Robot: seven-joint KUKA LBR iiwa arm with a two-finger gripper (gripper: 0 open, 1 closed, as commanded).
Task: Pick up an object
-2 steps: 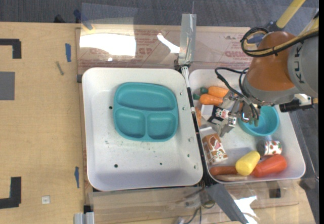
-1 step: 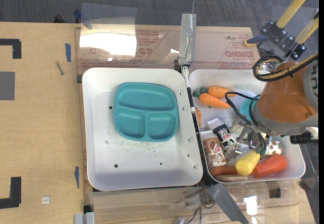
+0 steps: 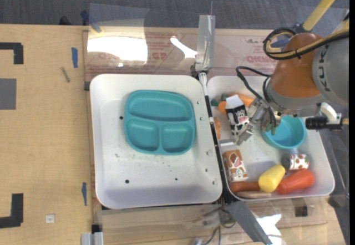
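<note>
The gripper (image 3: 250, 127) is hovering low in the right bin (image 3: 327, 183), beside a black-and-white carton (image 3: 238, 117) near the blue bowl (image 3: 285, 133) (whether the fingers are open or closed cannot be told). A teal divided plate (image 3: 160, 122) is sitting in the left bin (image 3: 105, 144), centre frame.

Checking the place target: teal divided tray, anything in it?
Empty. The teal tray lies flat in the left bin; all three compartments show bare.
</note>
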